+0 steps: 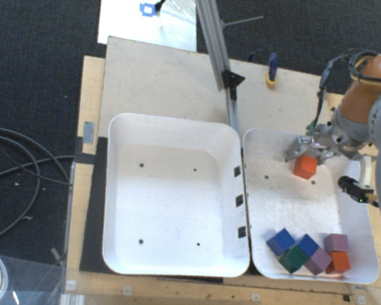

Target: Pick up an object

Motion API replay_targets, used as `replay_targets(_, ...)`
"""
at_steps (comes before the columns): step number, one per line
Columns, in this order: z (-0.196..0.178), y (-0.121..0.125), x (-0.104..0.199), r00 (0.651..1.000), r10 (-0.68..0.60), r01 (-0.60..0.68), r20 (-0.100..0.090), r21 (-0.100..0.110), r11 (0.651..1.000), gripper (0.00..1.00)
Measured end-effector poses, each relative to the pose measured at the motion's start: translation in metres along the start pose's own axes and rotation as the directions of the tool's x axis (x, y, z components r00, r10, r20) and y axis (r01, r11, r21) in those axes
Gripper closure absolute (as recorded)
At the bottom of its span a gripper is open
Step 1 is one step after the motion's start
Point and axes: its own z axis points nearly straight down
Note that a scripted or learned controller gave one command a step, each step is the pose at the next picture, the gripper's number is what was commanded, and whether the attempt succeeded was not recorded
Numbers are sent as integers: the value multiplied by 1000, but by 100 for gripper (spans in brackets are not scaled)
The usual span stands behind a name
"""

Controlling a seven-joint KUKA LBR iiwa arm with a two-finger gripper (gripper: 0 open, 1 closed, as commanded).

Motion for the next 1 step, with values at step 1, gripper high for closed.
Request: replay_targets(1,-48,-33,45,1000,-3,3,-2,-10,1000,0)
